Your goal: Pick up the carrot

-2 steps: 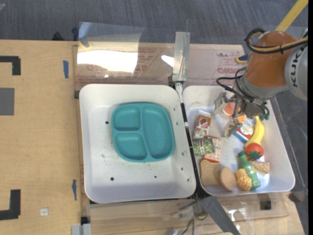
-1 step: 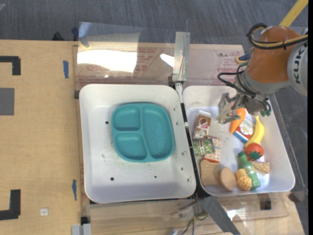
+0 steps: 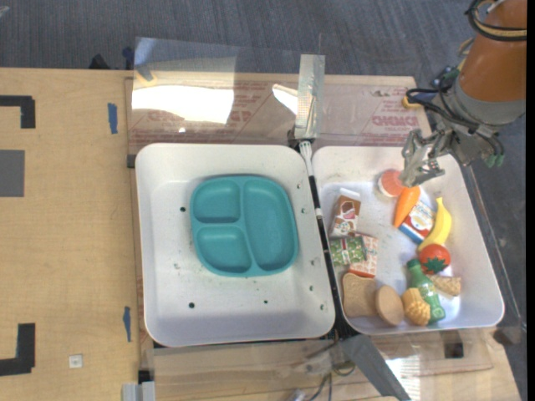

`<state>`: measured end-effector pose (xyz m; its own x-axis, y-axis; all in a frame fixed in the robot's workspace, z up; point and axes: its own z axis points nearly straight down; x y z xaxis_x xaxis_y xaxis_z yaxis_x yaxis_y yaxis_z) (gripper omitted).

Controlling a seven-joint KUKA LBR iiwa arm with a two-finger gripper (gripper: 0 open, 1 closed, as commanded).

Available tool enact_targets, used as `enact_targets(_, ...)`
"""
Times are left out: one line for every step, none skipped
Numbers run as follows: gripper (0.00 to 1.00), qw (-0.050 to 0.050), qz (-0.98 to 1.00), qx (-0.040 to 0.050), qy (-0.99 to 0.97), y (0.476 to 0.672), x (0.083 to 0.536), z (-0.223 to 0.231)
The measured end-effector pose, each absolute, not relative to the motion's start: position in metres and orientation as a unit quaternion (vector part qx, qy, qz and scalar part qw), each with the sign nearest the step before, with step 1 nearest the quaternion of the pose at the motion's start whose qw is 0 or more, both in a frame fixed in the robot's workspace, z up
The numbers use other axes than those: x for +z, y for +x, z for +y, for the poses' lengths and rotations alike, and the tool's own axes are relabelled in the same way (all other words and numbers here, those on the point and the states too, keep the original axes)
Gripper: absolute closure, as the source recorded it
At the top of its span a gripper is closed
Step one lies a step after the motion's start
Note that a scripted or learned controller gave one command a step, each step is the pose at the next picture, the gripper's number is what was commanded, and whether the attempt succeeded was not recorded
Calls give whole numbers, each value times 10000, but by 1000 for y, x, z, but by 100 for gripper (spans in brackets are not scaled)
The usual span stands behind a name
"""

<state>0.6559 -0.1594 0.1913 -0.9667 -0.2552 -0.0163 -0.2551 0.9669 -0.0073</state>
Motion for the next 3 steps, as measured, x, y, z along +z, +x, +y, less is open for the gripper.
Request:
enact_targets(100,46,9830,-9,-1836,558,94,-129)
enact_targets(100,70,9788,-52,-2047,509,226,-201)
enact_targets(100,63,9593,-45,-2823,499,338,-220)
